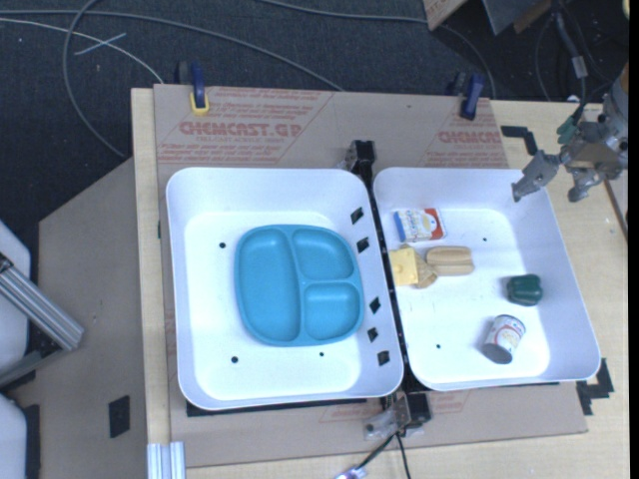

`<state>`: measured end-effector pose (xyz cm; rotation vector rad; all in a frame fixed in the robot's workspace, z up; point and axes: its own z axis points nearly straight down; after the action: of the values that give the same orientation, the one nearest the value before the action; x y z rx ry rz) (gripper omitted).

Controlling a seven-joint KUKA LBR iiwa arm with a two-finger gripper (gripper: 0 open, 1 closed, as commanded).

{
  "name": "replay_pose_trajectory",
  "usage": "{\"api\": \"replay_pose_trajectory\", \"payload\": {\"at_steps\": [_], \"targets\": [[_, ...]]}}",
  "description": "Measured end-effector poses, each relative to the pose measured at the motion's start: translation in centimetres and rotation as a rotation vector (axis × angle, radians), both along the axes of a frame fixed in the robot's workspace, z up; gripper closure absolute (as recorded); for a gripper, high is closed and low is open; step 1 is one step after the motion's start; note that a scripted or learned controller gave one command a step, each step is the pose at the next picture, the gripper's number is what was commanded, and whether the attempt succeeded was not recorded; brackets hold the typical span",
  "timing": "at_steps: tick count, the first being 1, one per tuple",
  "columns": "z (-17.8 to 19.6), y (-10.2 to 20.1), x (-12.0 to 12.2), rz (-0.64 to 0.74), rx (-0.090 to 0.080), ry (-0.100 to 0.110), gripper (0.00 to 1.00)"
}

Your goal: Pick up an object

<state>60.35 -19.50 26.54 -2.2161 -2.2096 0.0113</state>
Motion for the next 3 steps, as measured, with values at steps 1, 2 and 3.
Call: {"api": "replay_pose_trajectory", "payload": {"at_steps": [1, 2, 3], "targets": [[0.8, 0.1, 0.2, 0.004, -0.003, -0.014, 0.0], [-5.4, 0.0, -0.3, 0.003, -0.001, -0.008, 0.0], [-11.6, -0.3, -0.2, 0.002, -0.001, -0.007, 0.0]]}}
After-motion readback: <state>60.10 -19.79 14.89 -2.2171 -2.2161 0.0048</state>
